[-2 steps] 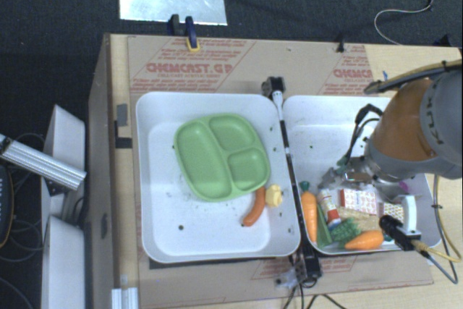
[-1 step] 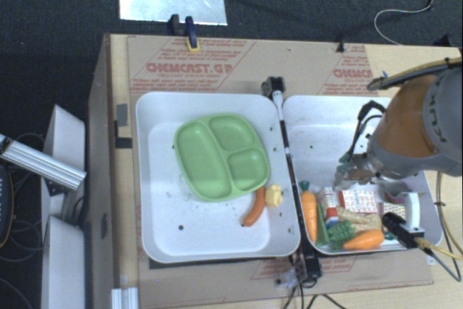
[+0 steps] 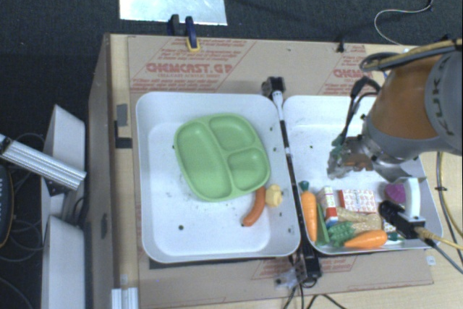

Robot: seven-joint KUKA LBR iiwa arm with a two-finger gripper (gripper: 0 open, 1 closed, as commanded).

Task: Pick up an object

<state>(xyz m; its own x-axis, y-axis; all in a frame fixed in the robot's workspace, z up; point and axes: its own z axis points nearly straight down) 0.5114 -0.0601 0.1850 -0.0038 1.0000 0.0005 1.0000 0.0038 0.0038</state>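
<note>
The pincer hangs over the right bin, above the carrot. I cannot tell its state.

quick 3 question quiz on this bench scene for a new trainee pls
1. True or false: the green divided plate lies in the right bin.
2. Which item lies closest to the small yellow piece in the left bin? A) sausage B) purple item C) red and white box
3. Fill in: the gripper hangs over the ____ bin.

Key: 1 false, it lies in the left bin. 2 A. 3 right.
</note>
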